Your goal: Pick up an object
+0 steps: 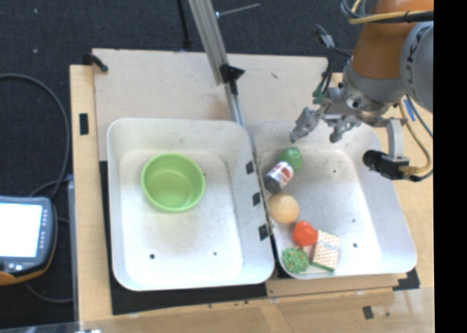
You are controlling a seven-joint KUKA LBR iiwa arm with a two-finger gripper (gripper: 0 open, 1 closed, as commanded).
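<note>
My gripper (319, 130) hangs over the back of the right bin (372, 200), its two fingers spread open with nothing between them. Just below and left of it lie a small green object (293, 156) and a red-and-white can (279, 175) on its side. Further toward the front, along the bin's left side, sit a tan ball (284, 209), a red-orange piece (305, 234), a patterned card-like box (326, 250) and a green textured piece (295, 259).
The left bin (131, 251) holds a light green bowl (173, 182). A slanted metal pole (208, 32) rises from behind the divide between the bins. A tablet-like screen (22, 233) sits off the bench at the left.
</note>
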